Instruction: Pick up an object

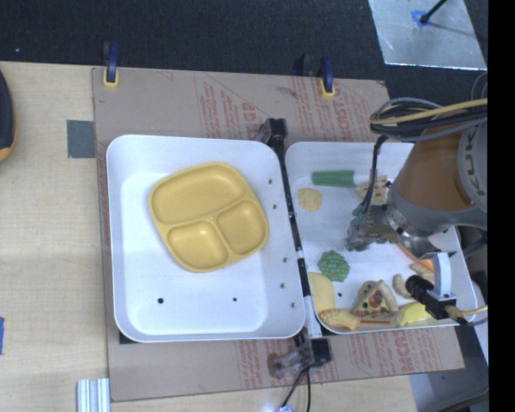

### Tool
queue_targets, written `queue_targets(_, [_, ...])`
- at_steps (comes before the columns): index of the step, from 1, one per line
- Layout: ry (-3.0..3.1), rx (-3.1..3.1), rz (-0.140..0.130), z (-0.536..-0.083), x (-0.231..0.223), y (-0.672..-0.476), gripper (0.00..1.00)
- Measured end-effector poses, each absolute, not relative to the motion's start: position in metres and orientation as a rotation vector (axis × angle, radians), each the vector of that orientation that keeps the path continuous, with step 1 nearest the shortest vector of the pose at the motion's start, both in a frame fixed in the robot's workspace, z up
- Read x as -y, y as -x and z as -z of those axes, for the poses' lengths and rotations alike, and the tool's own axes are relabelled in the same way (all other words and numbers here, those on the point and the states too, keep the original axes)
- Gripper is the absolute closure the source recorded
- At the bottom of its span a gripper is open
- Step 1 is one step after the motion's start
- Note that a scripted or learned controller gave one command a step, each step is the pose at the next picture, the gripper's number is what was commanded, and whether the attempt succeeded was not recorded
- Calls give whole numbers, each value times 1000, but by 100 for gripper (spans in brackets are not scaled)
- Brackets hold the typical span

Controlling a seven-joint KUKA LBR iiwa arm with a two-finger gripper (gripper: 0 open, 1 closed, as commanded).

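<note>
Reaching arm (pixel 433 183): you see it enter from the right, wrist bent down over the right bin (pixel 326 157).
Left bin (pixel 129 230): it bears a yellow divided plate (pixel 208 215).
Gripper (pixel 363 230): it hangs low over the bin floor; whether it grips anything, you cannot tell.
Green broccoli (pixel 333 265): just beside the gripper, nearer you.
Green stick (pixel 332 178): beyond it.
Pizza slice (pixel 376 300): near the front wall.
</note>
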State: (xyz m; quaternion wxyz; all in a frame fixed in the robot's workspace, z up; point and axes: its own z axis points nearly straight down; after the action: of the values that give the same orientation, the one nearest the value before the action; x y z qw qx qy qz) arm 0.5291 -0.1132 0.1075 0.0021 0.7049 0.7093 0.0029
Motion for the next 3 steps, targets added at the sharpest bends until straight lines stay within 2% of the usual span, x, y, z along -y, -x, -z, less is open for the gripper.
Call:
queue_targets(1, [-2207, -2220, -9, -221, 126, -580, 100])
queue_targets(2, [-2217, -2228, 3, -213, 125, -576, 0])
queue_targets(3, [-2226, -2225, 12, -152, 178, -564, 0])
